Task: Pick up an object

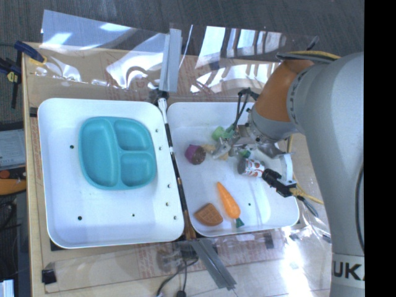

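The gripper (238,148) is down inside the right bin (185,119), among small items beside a green piece (220,132); whether it is clenched or released cannot be told. Taking the purple object (196,154) as landmark: the orange carrot (228,202) lies below and to its right on the bin floor, long axis diagonal, green-tipped end pointing to the lower right, with a brown piece (209,215) just beside its lower left. The left bin (55,113) holds a blue divided tray (119,151).
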`<state>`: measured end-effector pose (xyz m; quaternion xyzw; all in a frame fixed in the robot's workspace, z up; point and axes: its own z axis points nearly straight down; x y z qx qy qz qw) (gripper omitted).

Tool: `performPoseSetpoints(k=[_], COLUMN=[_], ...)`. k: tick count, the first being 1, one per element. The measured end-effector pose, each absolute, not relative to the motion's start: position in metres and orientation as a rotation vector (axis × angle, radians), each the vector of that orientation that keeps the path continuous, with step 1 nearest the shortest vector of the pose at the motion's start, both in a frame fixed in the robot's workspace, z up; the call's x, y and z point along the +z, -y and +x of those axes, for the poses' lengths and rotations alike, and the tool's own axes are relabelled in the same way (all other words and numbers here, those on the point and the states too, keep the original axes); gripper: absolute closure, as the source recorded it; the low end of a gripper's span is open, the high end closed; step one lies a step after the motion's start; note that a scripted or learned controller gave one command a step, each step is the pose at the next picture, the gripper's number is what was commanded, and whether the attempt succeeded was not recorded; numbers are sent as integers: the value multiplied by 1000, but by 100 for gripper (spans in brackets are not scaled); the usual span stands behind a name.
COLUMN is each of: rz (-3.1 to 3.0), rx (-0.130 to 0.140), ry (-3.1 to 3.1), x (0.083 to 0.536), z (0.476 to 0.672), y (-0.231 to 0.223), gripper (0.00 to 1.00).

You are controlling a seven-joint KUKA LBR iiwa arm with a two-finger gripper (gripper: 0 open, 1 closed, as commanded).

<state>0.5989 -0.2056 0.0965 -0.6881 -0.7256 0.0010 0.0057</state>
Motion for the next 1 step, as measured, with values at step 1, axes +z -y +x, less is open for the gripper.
performPoseSetpoints(k=[1], rz=[-2132], rx=[1], ry=[2301], x=[189], z=[633], y=[177], gripper=[100])
